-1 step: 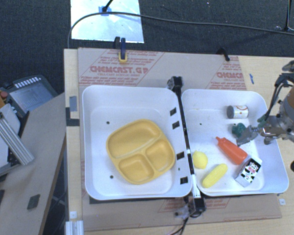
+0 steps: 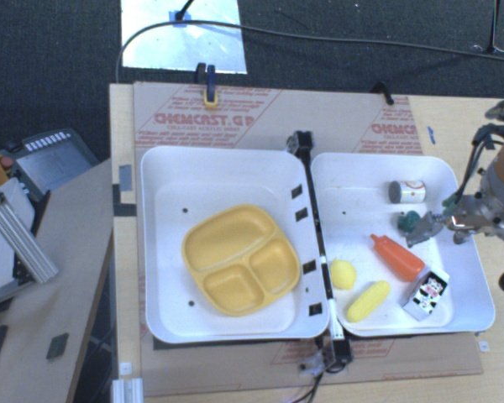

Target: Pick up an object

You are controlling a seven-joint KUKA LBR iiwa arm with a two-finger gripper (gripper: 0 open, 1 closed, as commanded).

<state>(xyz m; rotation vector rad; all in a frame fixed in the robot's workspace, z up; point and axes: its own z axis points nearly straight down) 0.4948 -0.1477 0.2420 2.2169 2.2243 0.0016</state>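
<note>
The right bin [image 2: 344, 170] holds several small objects. A small grey and white can [image 2: 407, 192] lies on its side near the back. Just below it is a teal object [image 2: 411, 222]. An orange bottle-shaped toy [image 2: 396, 257] lies in the middle, a yellow ball [image 2: 343, 274] sits by the left wall, and a yellow corn-shaped toy [image 2: 368, 300] lies at the front. At the front right lies a black and white carton [image 2: 427, 295]. My gripper [image 2: 430, 227] reaches in from the right, hanging just right of the teal object and above the orange toy.
The left bin [image 2: 164, 175] holds a yellow divided plate [image 2: 240, 259]. A black divider [image 2: 312, 225] runs between the two bins. Grey equipment [image 2: 46, 162] stands on the table to the left. Cables [image 2: 353, 40] cross the dark floor behind the bench.
</note>
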